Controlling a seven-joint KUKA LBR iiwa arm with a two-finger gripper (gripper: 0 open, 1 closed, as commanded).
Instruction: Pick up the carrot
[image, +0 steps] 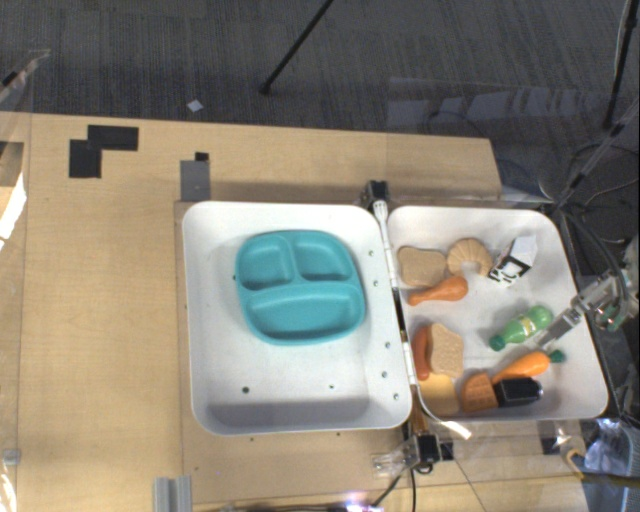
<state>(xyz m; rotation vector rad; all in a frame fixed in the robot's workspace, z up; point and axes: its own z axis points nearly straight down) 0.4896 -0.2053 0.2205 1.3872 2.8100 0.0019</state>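
- Wooden bench (100, 330) fills most of the scene, with dark carpet beyond its far edge and black tape marks (100, 148) at the far left.
- We note the left bin (210, 400) — white and shallow — holding a teal divided tray (298, 285) set near its centre.
- We record the right bin (590, 390) touching the left one along a shared rim, and crowded with toy food.
- At its left side lie a bread slice (421, 264), a drumstick (440, 292), a red sausage (422, 346) and a tan cracker (447, 350).
- Farther right sit a round biscuit (467, 256), a white block (516, 258) and a green bottle-shaped toy (522, 327).
- We find the carrot (527, 364) lying flat near the bin's right front corner — just above a black-and-orange item (500, 391).
- Gripper (585, 308) sits at the bin's right rim, just right of the carrot; we cannot tell how its fingers stand.
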